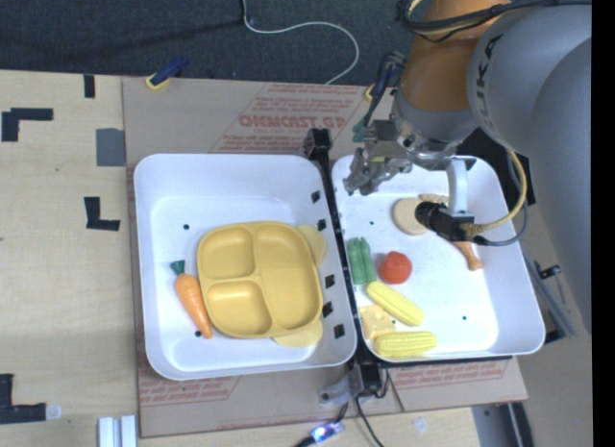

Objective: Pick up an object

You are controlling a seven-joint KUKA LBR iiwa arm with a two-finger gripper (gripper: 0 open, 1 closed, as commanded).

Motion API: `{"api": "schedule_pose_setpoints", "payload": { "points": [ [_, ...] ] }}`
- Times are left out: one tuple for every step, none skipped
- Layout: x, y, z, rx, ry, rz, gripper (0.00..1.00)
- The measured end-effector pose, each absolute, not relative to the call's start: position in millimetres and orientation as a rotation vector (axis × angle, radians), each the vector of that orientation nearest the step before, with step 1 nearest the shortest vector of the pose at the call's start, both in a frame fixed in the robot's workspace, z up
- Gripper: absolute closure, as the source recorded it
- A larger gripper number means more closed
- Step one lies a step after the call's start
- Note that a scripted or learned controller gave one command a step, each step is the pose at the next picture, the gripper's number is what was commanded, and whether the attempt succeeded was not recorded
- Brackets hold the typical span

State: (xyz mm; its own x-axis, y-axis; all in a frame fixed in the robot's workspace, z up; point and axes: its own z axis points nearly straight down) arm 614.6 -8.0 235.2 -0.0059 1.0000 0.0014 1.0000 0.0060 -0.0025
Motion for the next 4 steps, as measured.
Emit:
{"api": "schedule_pose_setpoints", "payload": {
  "points": [
    [600.0, 32, 228, -2.214, -2.224, 0.004, 1.00],
    [576.9, 80, 216, -2.212, -2.225, 0.005, 1.00],
    [574.1, 106, 234, -2.216, -2.225, 0.000, 1.00],
    [567.7, 99, 230, -2.218, -2.222, 0.005, 1.00]
  ]
}}
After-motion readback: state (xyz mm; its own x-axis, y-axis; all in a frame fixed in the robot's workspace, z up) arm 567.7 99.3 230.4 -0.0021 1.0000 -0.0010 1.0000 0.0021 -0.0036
